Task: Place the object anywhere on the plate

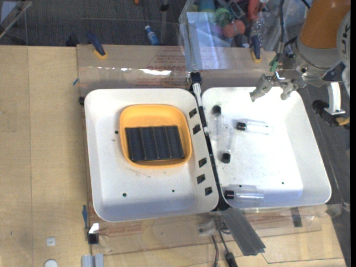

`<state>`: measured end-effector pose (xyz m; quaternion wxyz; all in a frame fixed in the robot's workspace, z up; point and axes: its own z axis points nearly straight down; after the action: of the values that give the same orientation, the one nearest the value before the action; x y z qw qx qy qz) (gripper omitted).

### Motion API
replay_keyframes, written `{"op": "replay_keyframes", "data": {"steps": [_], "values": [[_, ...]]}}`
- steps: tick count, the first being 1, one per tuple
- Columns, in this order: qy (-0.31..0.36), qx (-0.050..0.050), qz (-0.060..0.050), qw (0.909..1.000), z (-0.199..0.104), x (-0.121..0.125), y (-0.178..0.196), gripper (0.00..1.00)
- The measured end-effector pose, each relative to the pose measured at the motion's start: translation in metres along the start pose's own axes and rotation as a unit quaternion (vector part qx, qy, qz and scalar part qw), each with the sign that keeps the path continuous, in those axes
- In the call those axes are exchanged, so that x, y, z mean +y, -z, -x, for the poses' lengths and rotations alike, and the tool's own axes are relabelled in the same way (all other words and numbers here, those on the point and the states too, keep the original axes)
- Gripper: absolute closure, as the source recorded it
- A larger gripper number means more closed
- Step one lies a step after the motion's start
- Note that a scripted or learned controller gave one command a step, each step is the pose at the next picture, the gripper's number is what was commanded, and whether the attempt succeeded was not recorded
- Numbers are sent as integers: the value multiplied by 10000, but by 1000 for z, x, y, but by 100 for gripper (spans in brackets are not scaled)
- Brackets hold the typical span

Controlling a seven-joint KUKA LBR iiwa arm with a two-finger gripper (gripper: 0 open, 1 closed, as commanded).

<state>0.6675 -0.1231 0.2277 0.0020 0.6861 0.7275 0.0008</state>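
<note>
Open jaws, you see, with nothing between them: the gripper (273,89) hangs over the far edge of the right bin (311,149), its two fingers (259,91) spread apart. Between it and the plate (127,118) stands the black divider (204,143) where the two bins meet. The plate is yellow, square with round corners, and it lies in the left bin (100,171) with a dark ribbed tray (154,143) on it. In the right bin you can count four clear tubes with black caps: tube (251,127) near the middle, two beside the divider, one at the near edge.
</note>
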Motion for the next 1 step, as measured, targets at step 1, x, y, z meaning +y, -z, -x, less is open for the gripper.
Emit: {"op": "replay_keyframes", "data": {"steps": [1], "values": [[1775,16,-16,9841,29,-2,-18,0]]}}
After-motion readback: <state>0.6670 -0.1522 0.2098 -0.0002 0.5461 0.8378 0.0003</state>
